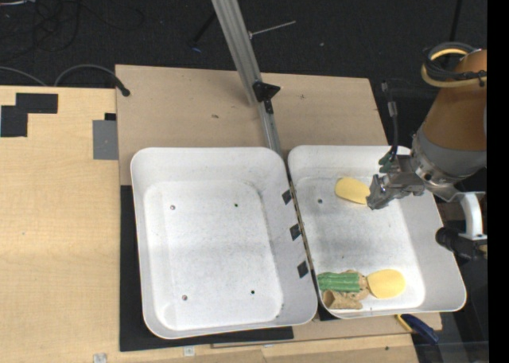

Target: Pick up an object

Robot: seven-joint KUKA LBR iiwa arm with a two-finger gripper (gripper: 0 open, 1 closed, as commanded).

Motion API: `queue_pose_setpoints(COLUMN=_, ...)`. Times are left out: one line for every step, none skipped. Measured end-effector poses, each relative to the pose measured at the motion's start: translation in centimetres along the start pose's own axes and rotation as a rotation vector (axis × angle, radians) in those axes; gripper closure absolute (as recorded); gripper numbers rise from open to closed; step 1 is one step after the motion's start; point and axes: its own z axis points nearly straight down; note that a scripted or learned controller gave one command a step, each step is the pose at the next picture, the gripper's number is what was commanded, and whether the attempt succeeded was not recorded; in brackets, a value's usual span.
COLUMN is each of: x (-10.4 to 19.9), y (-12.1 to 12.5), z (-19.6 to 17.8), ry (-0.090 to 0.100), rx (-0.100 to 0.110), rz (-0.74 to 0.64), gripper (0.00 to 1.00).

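Note:
In the right bin point(429, 274) a pale yellow rounded object point(351, 189) lies near the far side. My gripper point(377, 197) hangs just to its right, fingertips down at the object's right end and touching or nearly touching it. At the bin's near edge lie a green ridged object point(339, 281), a tan lumpy object point(346, 298) below it, and a yellow disc-like object point(386, 282) to their right.
The left bin point(159, 194) sits beside the right one, with black clips point(295, 231) along the shared rim. A slanted metal rail point(238, 51) rises behind the bins. The arm's orange and grey body point(455, 126) looms over the right bin's far right corner.

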Motion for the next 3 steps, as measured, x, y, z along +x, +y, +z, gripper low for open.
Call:
queue_pose_setpoints(x=5.6, y=-1.6, z=0.8, ry=0.000, rx=0.002, rz=-0.001, gripper=1.00)
queue_pose_setpoints(x=10.9, y=-3.8, z=0.7, ry=0.000, rx=0.002, rz=-0.001, gripper=1.00)
queue_pose_setpoints(x=16.1, y=-4.3, z=1.4, ry=-0.001, rx=0.002, rz=-0.001, gripper=1.00)
